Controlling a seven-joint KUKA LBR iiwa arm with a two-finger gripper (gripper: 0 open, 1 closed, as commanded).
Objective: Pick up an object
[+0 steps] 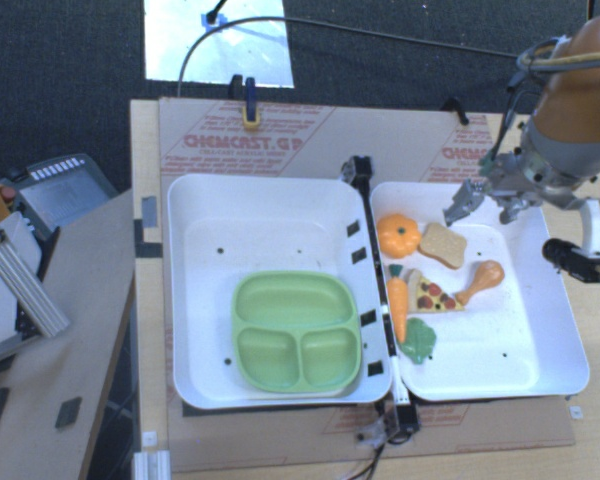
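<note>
I have the gripper (477,200) hanging over the back of the right bin (540,368), near its far rim, and nothing sits between its fingers. The jaws look parted by a modest gap, two dark fingers splayed to either side, though the slant of the camera keeps me from judging the width closely.

The pickable things cluster in the left half of that bin. Closest to the jaws is the bread (443,245), a tan slice lying just in front of the gripper and slightly toward the divider. Beside it, touching or nearly so, is the pumpkin (398,235), round and orange, against the divider. Nearer the front lie the drumstick (480,280), the pizza (435,295), the carrot (398,306) and a green piece (418,338) that I take for broccoli.

What matters for my next move is that the bread lies toward the front of the bench from the jaws and a little left in the picture, so I judge a short shift that way and then a straight descent would put the fingers over it. Its long axis runs roughly across the bin, from the pumpkin side toward the drumstick, so I would want the fingers to close across the short way. It lies flat, which I expect makes it a thin target; the pumpkin may be easier to grip.

The left bin (190,268) holds a green tray (295,330), well apart from the gripper.
</note>
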